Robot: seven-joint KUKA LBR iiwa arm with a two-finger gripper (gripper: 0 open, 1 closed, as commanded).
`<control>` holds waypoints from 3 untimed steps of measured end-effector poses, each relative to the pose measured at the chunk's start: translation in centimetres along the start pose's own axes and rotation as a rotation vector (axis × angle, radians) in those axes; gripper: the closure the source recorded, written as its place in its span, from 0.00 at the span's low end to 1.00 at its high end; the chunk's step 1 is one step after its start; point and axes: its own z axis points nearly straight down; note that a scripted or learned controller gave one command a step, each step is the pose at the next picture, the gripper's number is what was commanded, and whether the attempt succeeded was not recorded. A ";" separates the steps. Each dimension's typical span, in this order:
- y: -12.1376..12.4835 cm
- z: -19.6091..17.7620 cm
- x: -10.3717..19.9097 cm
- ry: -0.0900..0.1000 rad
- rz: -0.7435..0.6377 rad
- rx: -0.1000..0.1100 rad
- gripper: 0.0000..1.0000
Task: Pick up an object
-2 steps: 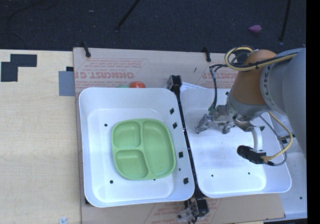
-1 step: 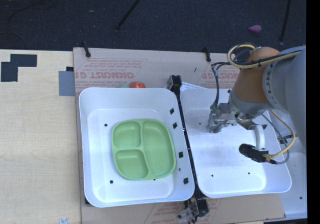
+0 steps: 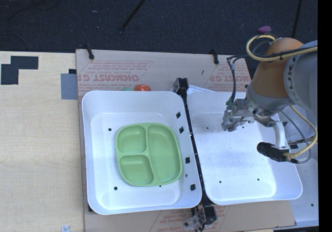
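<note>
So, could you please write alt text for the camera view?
A grey arm's two-finger gripper hangs over the right shallow white bin. A light green three-compartment plastic tray lies flat in the left white bin.

The plate [image 3: 149,154] was pale green, with three sections, and lay in the white left bin [image 3: 98,122]. The right bin [image 3: 249,184] was white too, with small dark specks. The arm [image 3: 290,78] was grey with an orange band. The cardboard [image 3: 119,72] under the bins was tan with red lettering. An orange-red thing [image 3: 142,88] showed at the left bin's far rim. The bench [image 3: 36,142] was light wood with dark grey patches.
</note>
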 end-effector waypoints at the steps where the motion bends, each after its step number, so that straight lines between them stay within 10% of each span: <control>1: -0.3 -4.7 0.7 0.000 -0.006 -0.002 1.00; 3: -1.5 -8.4 5.3 0.002 -0.008 0.005 1.00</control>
